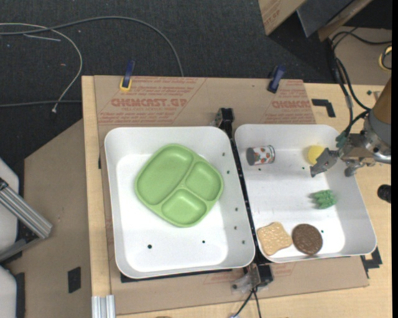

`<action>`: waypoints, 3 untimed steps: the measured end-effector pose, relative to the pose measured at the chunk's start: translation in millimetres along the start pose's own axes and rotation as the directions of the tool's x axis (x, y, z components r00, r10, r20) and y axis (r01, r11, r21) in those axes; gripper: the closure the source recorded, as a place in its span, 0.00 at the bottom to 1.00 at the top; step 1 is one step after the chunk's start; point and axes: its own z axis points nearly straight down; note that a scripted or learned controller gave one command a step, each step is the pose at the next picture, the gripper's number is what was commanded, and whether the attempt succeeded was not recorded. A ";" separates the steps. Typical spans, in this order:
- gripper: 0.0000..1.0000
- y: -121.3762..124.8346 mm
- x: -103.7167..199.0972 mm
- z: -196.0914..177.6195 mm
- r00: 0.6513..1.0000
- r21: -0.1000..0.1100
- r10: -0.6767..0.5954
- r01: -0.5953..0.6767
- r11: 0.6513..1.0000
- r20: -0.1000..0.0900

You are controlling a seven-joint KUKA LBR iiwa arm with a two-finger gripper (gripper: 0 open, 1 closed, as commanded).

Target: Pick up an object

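Two white bins on bench; right bin [348,186] holds a yellow object [315,152] at its far edge, half-hidden by my gripper [333,160]; fingers spread, nothing visibly between.

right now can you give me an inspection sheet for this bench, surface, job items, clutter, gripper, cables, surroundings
surface: brown board bearing two shallow white bins, left bin and right bin, side by side
job's things: right bin holds a small can on its side, a yellow piece, a green piece, a tan toast-like piece and a brown round piece
clutter: green divided plate in the left bin
grippers: gripper over the right bin's right side, beside the yellow piece, nothing seen between its fingers
cables: grey cables on the dark floor; wires at the board's near edge
surroundings: two blue clamps on the far edge; cardboard top right
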 end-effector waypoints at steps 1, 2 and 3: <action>0.00 2.9 0.4 -6.9 1.000 -0.013 -0.003 0.003 1.000 0.003; 0.00 -1.8 0.8 55.5 1.000 -0.007 -0.003 0.003 1.000 0.001; 0.00 -6.3 1.6 117.1 1.000 -0.010 -0.003 0.003 1.000 0.002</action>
